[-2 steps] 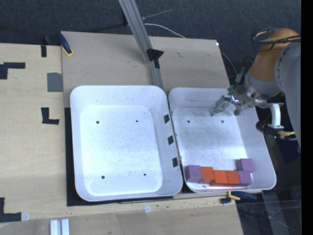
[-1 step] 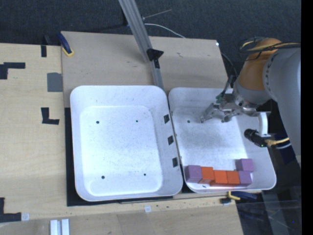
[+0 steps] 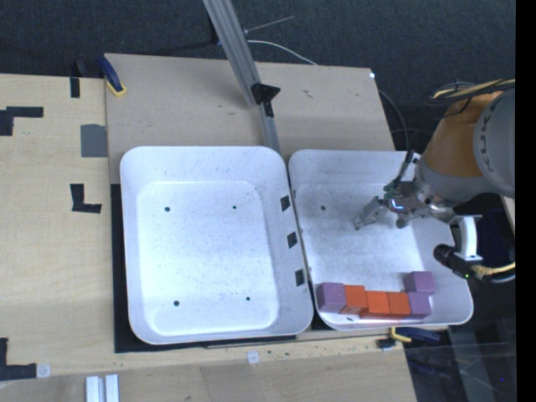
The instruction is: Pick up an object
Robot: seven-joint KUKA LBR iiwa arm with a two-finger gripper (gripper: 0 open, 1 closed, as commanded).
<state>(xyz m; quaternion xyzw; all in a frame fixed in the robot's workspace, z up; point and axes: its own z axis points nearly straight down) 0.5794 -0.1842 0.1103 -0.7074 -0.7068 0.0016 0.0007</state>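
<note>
Camera view shows the likely targets, a row of blocks, lying along the lower wall of the right bin [image 3: 335, 170]: a purple block [image 3: 332, 295] at the left end, an orange block [image 3: 355, 297] touching it, a second orange block [image 3: 389, 303] next, and a purple L-shaped piece [image 3: 419, 291] closing the row at lower right. They sit packed against one another and against the wall, probably where they slid or were dropped, which leaves little room beside any one of them for a finger to slip in.

Above them, toward the middle right of the frame, the gripper [image 3: 373, 214] hangs over bare bin floor, well apart from the row. Its fingers look spread, one grey tip reaching left, and nothing lies between them. I judge the pick not yet made.

Behind the gripper the grey arm with its orange band [image 3: 452, 145] comes in from the right edge. The left bin [image 3: 134, 170] lies beside the right one, their rims touching along small black clips [image 3: 291, 239]. An aluminium post [image 3: 230, 32] slants down from the top of the frame, clear of the arm's path. Both bins rest on the pale worktop [image 3: 50, 166], which carries black tape marks. The bin wall and the tight packing are the chief obstacles.
</note>
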